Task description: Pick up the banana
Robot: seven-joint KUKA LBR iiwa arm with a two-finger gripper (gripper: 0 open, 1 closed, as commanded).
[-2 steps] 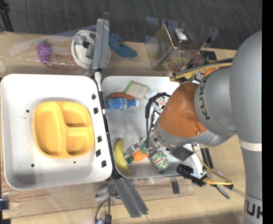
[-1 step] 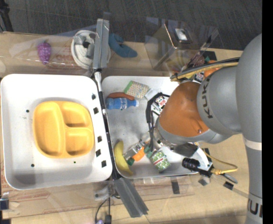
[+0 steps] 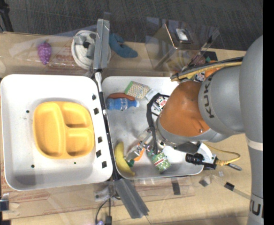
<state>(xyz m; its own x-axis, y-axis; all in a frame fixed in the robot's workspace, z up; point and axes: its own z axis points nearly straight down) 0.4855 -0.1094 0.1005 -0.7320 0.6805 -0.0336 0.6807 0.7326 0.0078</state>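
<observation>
Grey arm (image 3: 231, 102) over R bin (image 3: 110, 125), wood bench (image 3: 15, 50)

Yellow banana (image 3: 121, 160), curved, flat in right bin's near-left corner.

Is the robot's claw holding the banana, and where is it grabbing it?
Cannot tell. The gripper is low in the right bin beside the banana, but the banana is not seen between its fingers.

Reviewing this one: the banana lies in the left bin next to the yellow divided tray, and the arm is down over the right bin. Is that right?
Not quite. The camera view shows the banana in the right bin, against its near left corner. The yellow divided tray sits alone in the left bin. The arm is indeed over the right bin.
</observation>
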